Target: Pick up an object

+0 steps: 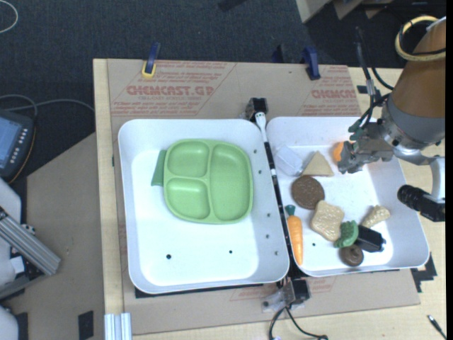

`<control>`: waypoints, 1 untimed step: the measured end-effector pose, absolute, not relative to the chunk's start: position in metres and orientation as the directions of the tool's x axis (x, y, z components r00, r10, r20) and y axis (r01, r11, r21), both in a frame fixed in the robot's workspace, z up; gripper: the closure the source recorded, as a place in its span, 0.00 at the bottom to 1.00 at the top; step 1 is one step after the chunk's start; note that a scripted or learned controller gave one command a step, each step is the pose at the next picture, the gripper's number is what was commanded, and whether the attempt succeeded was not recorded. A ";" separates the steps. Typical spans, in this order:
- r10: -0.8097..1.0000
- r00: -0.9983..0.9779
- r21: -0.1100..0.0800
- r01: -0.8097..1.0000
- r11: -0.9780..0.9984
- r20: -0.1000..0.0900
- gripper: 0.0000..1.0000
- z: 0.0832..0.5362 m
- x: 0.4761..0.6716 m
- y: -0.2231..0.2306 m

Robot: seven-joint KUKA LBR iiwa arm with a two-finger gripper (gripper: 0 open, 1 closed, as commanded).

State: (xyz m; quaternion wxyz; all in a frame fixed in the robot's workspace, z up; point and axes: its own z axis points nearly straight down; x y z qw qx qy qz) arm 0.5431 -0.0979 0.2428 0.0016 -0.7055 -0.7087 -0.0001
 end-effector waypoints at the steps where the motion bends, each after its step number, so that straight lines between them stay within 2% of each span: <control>1: 1.000 -0.004 -0.004 1.000 0.004 0.003 1.00 0.228 0.524 -0.051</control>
